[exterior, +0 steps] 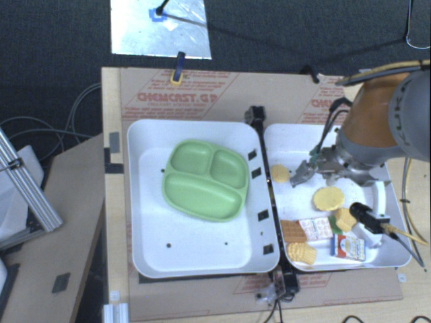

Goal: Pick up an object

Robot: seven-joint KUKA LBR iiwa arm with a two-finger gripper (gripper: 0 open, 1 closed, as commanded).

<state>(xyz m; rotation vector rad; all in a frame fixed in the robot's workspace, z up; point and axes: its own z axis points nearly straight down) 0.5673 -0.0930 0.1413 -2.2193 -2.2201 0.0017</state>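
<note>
Two bins sit side by side on the bench. The left bin [145, 200] holds one divided plate [205, 180], lying in its middle toward the rear. The right bin [289, 140] holds the remaining items. A small round piece [280, 174] lies by its left wall. A round flat piece [328, 198] lies near the centre, with a smaller chunk [345, 219] just in front and to its right. Along the front wall, left to right: a cracker [293, 231] with a waffle piece [301, 252] in front of it, a small packet [316, 229], a carton [348, 247]. The arm [384, 123] enters over the right bin's rear right.
</note>
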